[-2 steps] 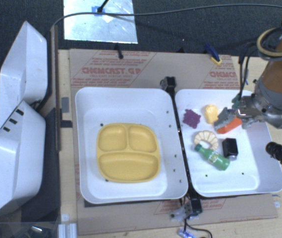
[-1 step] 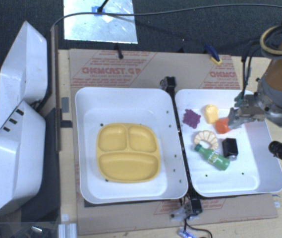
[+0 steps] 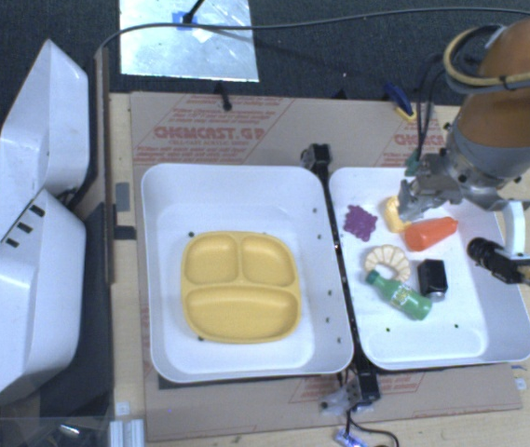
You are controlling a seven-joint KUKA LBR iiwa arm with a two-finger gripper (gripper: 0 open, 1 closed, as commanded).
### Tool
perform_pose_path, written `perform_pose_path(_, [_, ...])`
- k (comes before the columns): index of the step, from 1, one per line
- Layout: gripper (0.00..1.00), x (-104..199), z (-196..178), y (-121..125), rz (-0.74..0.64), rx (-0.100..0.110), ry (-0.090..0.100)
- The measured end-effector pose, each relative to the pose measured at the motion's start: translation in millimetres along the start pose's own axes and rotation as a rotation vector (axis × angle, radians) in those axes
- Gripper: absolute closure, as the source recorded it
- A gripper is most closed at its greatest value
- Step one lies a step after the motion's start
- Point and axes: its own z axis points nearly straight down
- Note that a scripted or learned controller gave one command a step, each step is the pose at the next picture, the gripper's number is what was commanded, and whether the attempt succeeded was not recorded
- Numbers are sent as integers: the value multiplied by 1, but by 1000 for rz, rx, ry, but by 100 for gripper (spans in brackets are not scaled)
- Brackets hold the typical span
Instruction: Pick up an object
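Dark carpet surrounds a cardboard-topped bench (image 3: 246,124) with two shallow white bins side by side. Left white bin (image 3: 157,250) holds a yellow plastic divided plate (image 3: 241,285) in the middle of the frame, loads of bare room around it. Right white bin (image 3: 497,329) has the clutter: a purple flat toy piece (image 3: 360,222), a cream ring-shaped toy (image 3: 388,260), a green plastic bottle (image 3: 400,298) lying on its side, a small black block (image 3: 431,277), and an orange carrot-shaped toy (image 3: 429,234). The tool (image 3: 414,203) sits low at the upper right, right over a small yellow toy (image 3: 392,214) and touching or just beside the carrot. Can't tell if it's gripping or released. Looks like the reach-and-grab step; next it'd need to close cleanly on one item and lift straight up. Things are bunched there, but the bin's far wall isn't close.
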Motion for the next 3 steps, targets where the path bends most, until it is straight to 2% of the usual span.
perform_pose_path(1, [100,24,-2,11,1,-1,0])
perform_pose_path(2, [100,35,-1,31,2,-1,0])
perform_pose_path(3, [100,66,21,64,1,2,0])
